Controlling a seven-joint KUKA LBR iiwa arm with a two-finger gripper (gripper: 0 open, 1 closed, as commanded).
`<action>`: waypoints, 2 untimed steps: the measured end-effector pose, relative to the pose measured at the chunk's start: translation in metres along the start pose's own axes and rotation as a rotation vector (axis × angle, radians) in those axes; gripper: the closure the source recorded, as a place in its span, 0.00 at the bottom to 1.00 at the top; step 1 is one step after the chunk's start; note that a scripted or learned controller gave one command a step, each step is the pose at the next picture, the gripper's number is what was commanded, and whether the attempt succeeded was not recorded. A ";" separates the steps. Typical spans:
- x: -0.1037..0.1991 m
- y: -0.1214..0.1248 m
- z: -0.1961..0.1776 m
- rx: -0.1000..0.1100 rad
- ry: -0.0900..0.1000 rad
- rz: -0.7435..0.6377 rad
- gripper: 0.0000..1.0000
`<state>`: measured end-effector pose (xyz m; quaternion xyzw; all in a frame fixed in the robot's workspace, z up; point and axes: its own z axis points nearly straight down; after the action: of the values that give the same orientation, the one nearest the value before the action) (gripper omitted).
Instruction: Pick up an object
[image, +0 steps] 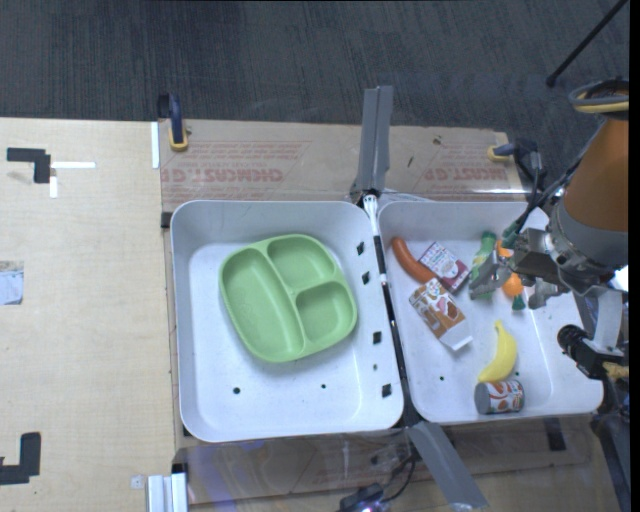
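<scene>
- The right bin (570, 400) sits in the right half of the frame and holds all the loose things; the left bin (200, 400) carries a green plate (288, 297).
- The end effector (490, 275) hangs over the upper right part of the right bin, reaching in from the right edge. Its metal parts blur together with a green and orange item (508, 270) beside it, so I cannot tell its state or whether anything sits in it.
- The banana (500, 352) lies below the end effector, near but apart, in the lower right part of the bin. It looks light, firm and a little smooth; I judge a hold across its middle would be best, where the curve is thickest.
- The can (499, 397) lies on its side just under the banana, touching or nearly so. It is likely stiff and prone to roll, so a hold across its round body suits it.
- The carton (438, 310) lies flat to the lower left of the end effector, probably light and stiff, best taken across its narrow sides.
- The carrot (409, 260) lies near the bin's left wall, slim and probably slippery.
</scene>
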<state>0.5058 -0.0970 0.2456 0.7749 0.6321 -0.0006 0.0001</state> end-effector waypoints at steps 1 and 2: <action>-0.075 0.013 0.104 0.000 0.001 -0.106 0.00; -0.101 -0.003 0.154 0.000 0.001 -0.203 0.00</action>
<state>0.4825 -0.1951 0.0919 0.7067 0.7075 -0.0003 -0.0004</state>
